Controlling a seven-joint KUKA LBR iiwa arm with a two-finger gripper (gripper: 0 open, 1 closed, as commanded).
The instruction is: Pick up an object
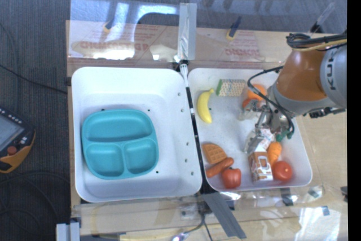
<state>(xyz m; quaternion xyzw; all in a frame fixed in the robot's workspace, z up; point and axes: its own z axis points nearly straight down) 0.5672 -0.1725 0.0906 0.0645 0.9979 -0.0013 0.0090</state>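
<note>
Your robot's hand point(260, 134) hangs low in the right white bin point(299, 144), just above a small brown-and-white carton point(260, 167). You cannot tell its grip; nothing looks lifted yet.

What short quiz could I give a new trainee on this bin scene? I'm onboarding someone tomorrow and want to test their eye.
1. True or false: the teal tray lies in the left bin.
2. Which item lies nearest the divider in the right bin: A) banana, B) carton, C) tomato?
3. Fill in: the gripper hangs over the ___ bin.

Key: 1 true; 2 A; 3 right.
</note>
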